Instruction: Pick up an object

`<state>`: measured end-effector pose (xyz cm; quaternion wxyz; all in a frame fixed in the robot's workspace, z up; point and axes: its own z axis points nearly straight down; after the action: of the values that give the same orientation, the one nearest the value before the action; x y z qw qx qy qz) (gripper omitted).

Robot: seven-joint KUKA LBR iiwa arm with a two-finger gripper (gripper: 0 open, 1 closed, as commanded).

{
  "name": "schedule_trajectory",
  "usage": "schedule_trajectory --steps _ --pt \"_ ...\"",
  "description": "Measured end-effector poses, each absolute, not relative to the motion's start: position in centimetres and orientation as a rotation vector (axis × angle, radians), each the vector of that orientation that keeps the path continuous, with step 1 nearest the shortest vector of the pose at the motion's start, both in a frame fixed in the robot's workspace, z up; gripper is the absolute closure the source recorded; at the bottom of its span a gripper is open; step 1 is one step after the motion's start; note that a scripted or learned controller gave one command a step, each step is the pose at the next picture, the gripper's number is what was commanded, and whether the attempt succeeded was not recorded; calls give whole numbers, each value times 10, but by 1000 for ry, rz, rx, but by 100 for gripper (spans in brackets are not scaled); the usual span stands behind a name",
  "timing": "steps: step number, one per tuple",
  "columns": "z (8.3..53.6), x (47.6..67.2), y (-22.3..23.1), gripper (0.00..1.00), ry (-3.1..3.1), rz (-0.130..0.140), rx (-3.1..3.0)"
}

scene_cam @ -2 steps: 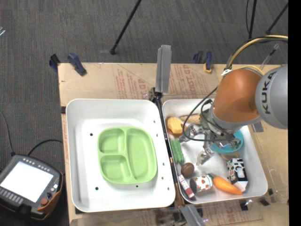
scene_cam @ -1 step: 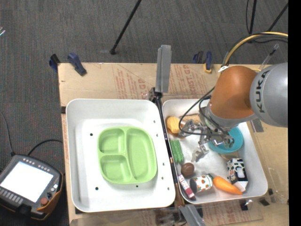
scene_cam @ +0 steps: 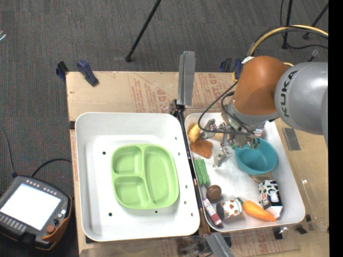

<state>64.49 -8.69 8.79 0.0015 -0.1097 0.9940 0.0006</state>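
Camera view: two-finger metal gripper [scene_cam: 225, 153] spread wide, clasping nothing, low for a grab. Round teal plastic bowl [scene_cam: 257, 158] just right; orange-brown wedge [scene_cam: 202, 148] just left.

Grey arm [scene_cam: 305, 92] (black KUKA lettering), orange band [scene_cam: 260, 84], black cables, metal gripper [scene_cam: 228, 143]

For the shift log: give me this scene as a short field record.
left bin: shallow white bin holding a light green three-compartment plastic tray
right bin: shallow white bin holding a teal plastic bowl, orange toy carrot, brown egg-shaped ball, green ridged strip, black-and-white carton
gripper: low in the right bin, left of the bowl
held object: none seen
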Motion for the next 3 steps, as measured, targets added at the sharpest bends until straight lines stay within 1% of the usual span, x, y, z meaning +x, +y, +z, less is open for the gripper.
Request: schedule_trajectory --steps 1,2,3 --pt "88 611 -146 0 3126 0 -299" --pt "99 613 -143 100 3121 4 -305" --pt "87 646 -173 100 3124 6 -296"
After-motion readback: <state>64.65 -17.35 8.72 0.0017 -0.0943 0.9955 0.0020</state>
